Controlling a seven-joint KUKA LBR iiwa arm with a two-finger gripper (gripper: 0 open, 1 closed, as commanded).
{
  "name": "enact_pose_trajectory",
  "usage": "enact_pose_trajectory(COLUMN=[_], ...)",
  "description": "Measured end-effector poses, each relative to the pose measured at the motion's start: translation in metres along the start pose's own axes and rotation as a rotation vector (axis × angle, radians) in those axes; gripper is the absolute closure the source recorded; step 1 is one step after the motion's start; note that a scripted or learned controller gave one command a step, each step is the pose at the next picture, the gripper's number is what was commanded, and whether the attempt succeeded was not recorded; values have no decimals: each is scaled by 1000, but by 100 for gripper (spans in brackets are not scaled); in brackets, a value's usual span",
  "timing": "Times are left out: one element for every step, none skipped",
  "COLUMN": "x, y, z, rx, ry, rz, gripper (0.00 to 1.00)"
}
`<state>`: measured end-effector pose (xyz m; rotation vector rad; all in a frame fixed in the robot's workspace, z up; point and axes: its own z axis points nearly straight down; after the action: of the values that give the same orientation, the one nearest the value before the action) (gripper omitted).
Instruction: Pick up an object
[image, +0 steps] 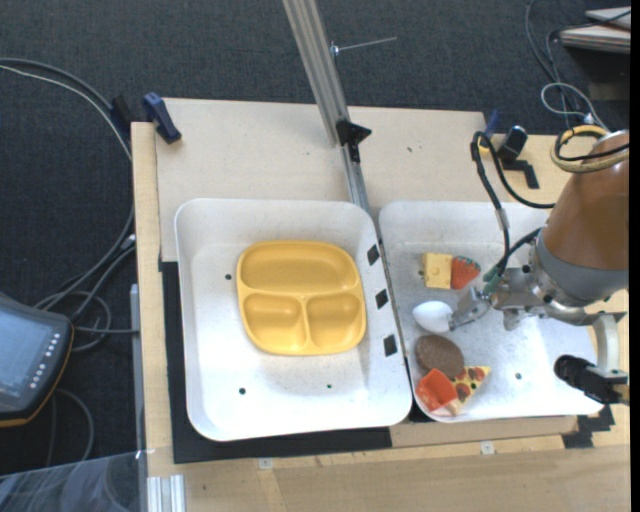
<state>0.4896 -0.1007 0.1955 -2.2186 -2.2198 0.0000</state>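
In the right bin (530, 375) lie several toy foods. A yellow cheese block (436, 269) touches a red piece (465, 272) at the back. A white egg (432, 316) sits in the middle left, with a brown round patty (439, 354) just in front of it. A red pepper piece (437, 388) and a small pizza slice (472, 379) rest at the front edge. My gripper (464, 314) reaches in from the right, low over the bin, its tip just right of the egg and above the patty. Nothing shows in its grasp.
The left bin (205, 330) holds a yellow divided plate (300, 297). A metal post (322, 70) rises from the bench behind the bins. Black clips (384, 300) line the seam between the bins. The right half of the right bin is bare.
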Motion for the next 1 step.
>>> enact_pose_trajectory(x=[0], y=[0], z=[0], rx=[-2], ry=[-1], rz=[0], gripper=[0])
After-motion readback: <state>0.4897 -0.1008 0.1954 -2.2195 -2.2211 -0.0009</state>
